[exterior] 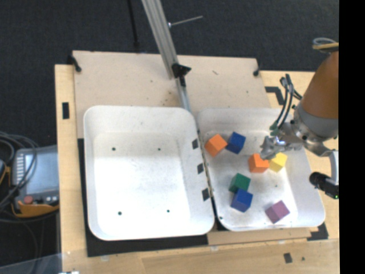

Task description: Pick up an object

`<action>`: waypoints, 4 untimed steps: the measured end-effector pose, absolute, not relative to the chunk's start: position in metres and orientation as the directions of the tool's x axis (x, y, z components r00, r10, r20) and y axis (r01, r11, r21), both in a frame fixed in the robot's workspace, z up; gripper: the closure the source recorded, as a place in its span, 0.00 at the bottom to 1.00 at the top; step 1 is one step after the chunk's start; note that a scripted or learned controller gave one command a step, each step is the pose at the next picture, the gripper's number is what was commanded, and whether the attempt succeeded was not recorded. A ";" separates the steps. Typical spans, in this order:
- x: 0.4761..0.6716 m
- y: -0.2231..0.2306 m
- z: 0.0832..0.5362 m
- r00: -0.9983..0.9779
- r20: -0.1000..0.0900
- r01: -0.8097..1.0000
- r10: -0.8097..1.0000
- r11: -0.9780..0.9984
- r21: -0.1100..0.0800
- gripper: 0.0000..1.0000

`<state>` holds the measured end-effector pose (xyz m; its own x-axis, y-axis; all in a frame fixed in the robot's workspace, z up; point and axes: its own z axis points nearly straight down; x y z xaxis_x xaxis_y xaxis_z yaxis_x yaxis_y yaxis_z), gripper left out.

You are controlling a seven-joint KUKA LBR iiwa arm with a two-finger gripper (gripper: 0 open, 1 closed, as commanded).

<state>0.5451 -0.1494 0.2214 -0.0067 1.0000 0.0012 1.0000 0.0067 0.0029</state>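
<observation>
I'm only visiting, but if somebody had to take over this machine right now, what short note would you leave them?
Pincer: low in the right bin, just above an orange block and beside a yellow block; grip unclear.
Also in that bin: another orange block, two blue blocks, a green block, a purple block.
Done: nothing visibly lifted.
Left: grasp one block and raise it.

Dark carpet floor surrounds a tan bench. Aluminium pole slants over the bench. Control pendant with cables lies left.
</observation>
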 end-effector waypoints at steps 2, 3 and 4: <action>0.540 -0.037 0.231 -0.009 0.002 1.000 1.000 0.009 0.004 1.00; 0.539 0.017 0.243 -0.009 0.002 1.000 1.000 0.009 0.003 1.00; 0.540 0.074 0.236 -0.008 0.001 1.000 1.000 0.008 0.000 1.00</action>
